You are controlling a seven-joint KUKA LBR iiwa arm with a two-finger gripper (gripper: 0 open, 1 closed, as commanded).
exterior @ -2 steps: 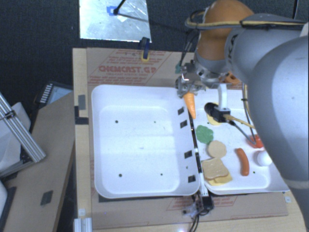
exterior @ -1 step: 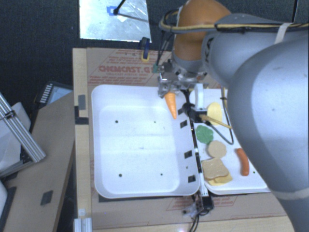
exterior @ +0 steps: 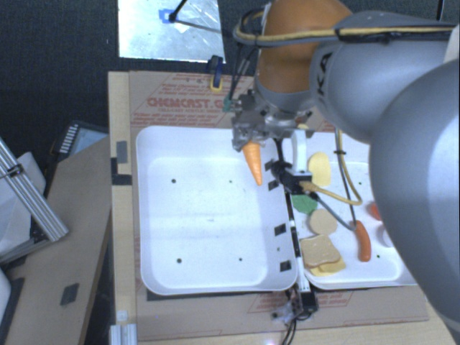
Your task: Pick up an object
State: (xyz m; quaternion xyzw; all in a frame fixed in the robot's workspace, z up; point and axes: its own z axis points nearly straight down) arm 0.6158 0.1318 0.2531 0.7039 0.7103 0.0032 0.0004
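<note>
Carrot [exterior: 253, 162] upright under tool [exterior: 248, 141], tip down, slightly rightward

Two white bins [exterior: 154, 192] sit side by side. I count one carrot [exterior: 253, 162], one sausage [exterior: 364, 241], one sandwich [exterior: 322, 254], one green piece [exterior: 305, 203] and two pale yellow pieces [exterior: 320, 168], one above the other [exterior: 323, 223].

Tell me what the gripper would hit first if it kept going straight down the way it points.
Probably the floor of the left bin, near its right wall. The gripper points down with a carrot hanging from it, tip lowest, so the carrot would touch first. Its height above the bin is hard to judge.
</note>
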